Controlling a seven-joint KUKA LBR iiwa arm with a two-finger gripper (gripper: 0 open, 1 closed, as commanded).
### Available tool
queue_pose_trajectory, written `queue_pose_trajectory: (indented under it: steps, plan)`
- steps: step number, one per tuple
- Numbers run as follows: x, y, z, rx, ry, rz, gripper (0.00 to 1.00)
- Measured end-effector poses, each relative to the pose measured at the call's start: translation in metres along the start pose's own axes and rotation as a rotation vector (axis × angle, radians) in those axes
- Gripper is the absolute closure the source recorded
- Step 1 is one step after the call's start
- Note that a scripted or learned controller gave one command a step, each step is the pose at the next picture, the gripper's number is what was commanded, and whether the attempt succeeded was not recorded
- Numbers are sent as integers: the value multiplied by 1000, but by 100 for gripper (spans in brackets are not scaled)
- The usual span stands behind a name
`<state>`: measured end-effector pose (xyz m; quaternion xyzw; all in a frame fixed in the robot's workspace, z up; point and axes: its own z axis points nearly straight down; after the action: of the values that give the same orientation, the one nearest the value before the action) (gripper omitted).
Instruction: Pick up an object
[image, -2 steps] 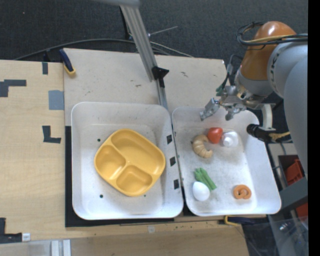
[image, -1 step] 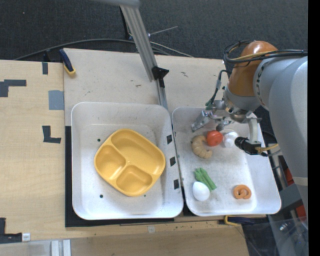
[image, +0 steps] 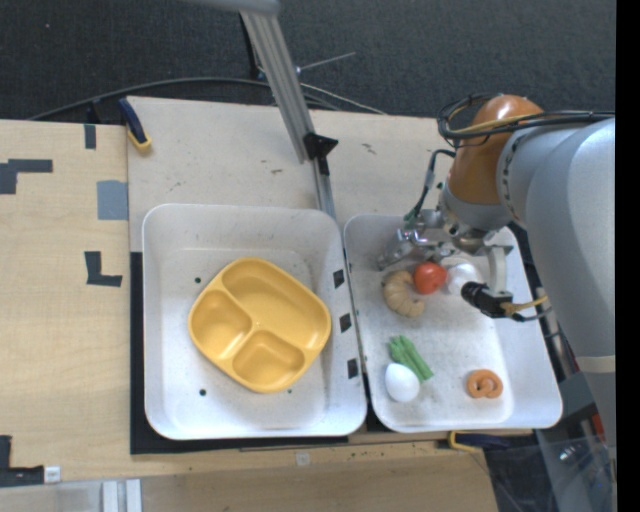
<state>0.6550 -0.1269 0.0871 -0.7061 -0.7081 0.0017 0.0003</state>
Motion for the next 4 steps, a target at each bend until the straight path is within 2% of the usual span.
queue_pose_trajectory:
  steps: [1,2,4]
  plan:
    - [1,0,-11,-1,1,-1,100]
    - [2,-6,-71,-7,2,2,100]
    - [1,-5,-164,-8,2,1,100]
